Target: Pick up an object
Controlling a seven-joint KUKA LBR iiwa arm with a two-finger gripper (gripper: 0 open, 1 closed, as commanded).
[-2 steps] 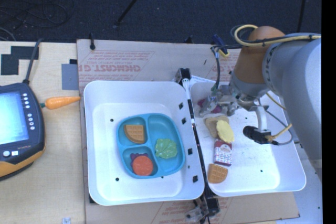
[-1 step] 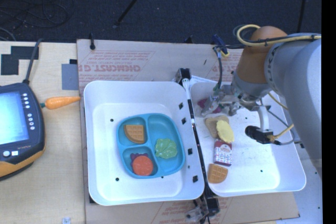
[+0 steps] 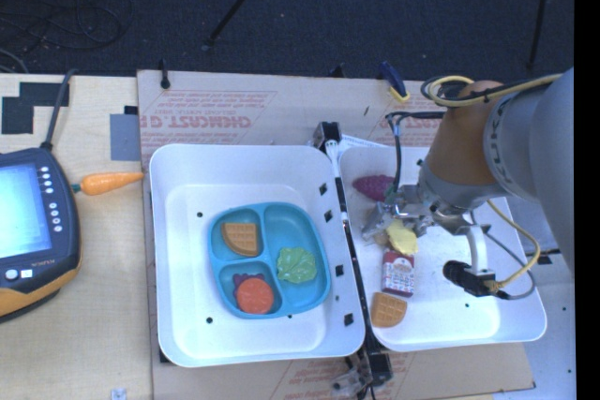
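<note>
**Gripper low over the right bin, above a yellow piece**

The arm [image 3: 525, 136] reaches in from the right and bends down into the right bin [image 3: 514, 318]. Its gripper [image 3: 401, 220] hangs low near the bin's left wall, directly above a small yellow piece [image 3: 404, 242] and close to touching it. From this slanted view I cannot tell whether the gripper is open or closed, and nothing can be seen held in it.

The yellow piece lies near the middle of the bin's left half. Just below it, touching or nearly so, lies a small red bottle [image 3: 398, 276] with a pale label. A brown biscuit-like piece [image 3: 388, 310] sits below that, near the bin's front left corner. A purple thing [image 3: 375, 185] rests toward the back of the bin, just beyond the gripper.

The left bin [image 3: 187, 333] holds a blue divided plate [image 3: 319, 288]. A brown waffle [image 3: 242, 238] lies in the plate's upper left section and a green leafy piece [image 3: 297, 265] in its right section. A round red piece [image 3: 254, 296] lies in the lower left section, with something dark behind it that is too small to make out.

Both bins rest on a sheet of cardboard [image 3: 216, 112] laid on the bench [image 3: 84, 333]. On the bench to the left of the bins, an orange carrot [image 3: 111, 184] lies beside a handheld screen [image 3: 28, 229].
</note>
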